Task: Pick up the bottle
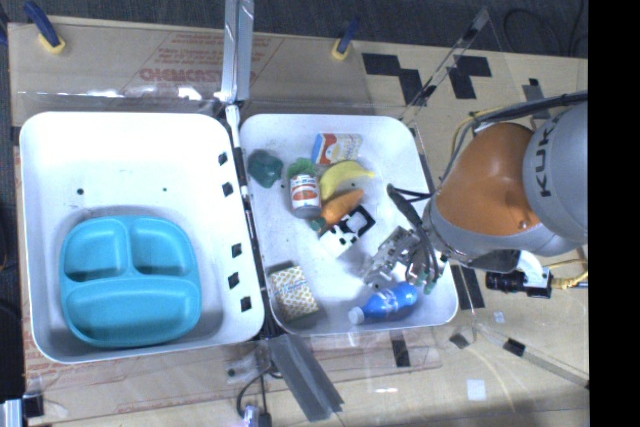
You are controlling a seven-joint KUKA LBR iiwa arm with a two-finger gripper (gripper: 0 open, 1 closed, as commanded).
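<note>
Claw (398, 260) is seen just above blue bottle (391, 302) in right bin (428, 177); open/shut can't be told. Should be lowered straight, bottle pinched mid-body.

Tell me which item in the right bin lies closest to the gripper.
The blue plastic bottle, lying on its side at the right white bin's near edge, just below the gripper. The banana, can and carrot sit farther up.

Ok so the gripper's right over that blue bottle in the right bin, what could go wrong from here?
1. The blue bottle lies on its side against the bin wall, so the gripper may bump the wall or find little room on that side.
2. Being round and lying flat, the bottle might roll or squirt away as the gripper closes.
</note>
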